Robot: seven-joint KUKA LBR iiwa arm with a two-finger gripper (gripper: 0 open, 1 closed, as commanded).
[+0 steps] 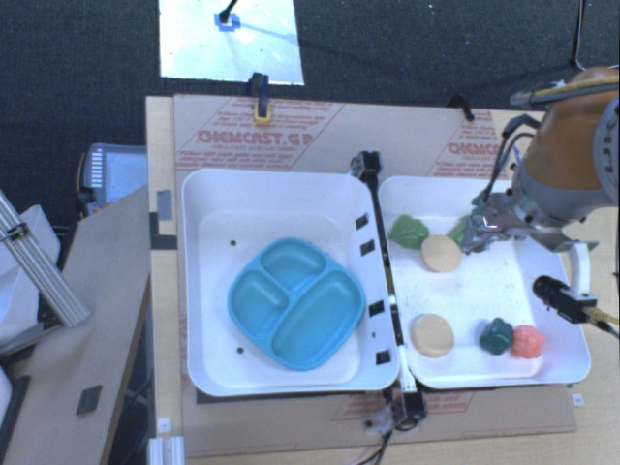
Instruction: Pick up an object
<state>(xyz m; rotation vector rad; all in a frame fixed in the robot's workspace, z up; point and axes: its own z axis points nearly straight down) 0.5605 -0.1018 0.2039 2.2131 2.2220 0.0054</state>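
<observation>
1. Worktop (242,124): carries two shallow white bins side by side, a left bin (208,260) and a right bin (572,356).
2. Left bin: holds one blue divided plate (295,303), lying flat near the bin's middle.
3. Right bin, far side: a green leafy piece (409,231) near the divider; a pale cream round piece (441,254) just beside it, toward the arm; a sliver of a second green piece (457,231), partly hidden beside the tool.
4. Right bin, near side: a tan round disc (432,335); a dark green piece (497,335) touching or just beside a pink-red piece (528,342).
5. Arm (576,148): reaches in from the right over the far part of the right bin.
6. Tool (477,234): low over the bin, just beside the pale cream round piece and the partly hidden green piece. Whether it is open or closed cannot be told; no item can be confirmed in its hold.
7. Progress, as judged: the approach appears made, with the tool down among the far-side items. The likely candidate is the cream round piece or the green sliver; which one cannot be told.
8. Remaining, as judged: a secure grasp and a lift clear of the bin. Every visible item rests on a bin floor, so the pick is not yet shown as done.
</observation>
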